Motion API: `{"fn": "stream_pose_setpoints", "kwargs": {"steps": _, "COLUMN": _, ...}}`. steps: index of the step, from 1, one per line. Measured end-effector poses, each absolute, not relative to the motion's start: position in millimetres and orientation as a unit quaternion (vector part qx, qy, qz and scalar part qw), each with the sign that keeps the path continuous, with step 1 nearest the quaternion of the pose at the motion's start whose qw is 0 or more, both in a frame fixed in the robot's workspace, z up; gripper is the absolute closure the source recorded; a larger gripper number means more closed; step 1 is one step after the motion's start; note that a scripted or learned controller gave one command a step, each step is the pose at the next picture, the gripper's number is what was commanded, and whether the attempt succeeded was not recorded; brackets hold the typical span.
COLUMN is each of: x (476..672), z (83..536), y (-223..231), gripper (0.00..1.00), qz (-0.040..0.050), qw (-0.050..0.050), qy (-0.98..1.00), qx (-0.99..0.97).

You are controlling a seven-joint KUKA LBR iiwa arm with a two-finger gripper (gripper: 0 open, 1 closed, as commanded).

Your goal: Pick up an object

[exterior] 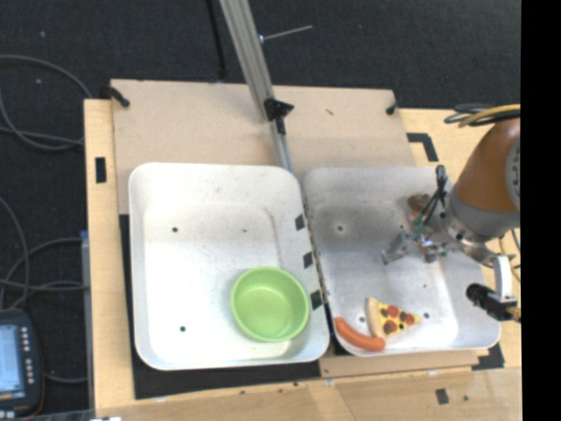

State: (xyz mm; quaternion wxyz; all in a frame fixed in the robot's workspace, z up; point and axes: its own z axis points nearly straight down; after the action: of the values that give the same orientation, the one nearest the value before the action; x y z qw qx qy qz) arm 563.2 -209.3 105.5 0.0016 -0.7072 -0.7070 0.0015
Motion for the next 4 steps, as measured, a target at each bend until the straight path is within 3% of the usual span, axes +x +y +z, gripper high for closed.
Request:
{"fn": "stream_pose_setpoints", "kwargs": {"steps": 1, "x": 563.4, "z": 101, "y": -210, "gripper": 0.0, "qz": 0.0009, "qw": 0.0, "qy": -0.707, "qx": -0.708}}
{"fn": "stream_pose_setpoints", "kwargs": {"steps": 2, "x": 564.5, "z": 112, "y": -211, "gripper": 1.0, "qz": -0.001, "qw": -0.001, "qy": -0.706, "qx": -0.709}}
{"fn": "stream_pose_setpoints", "kwargs": {"steps": 4, "x": 560.8, "z": 224, "y": -196, "gripper": 1.0, "qz": -0.0023, "qw": -0.003, "qy": -0.709, "qx": -0.705}}
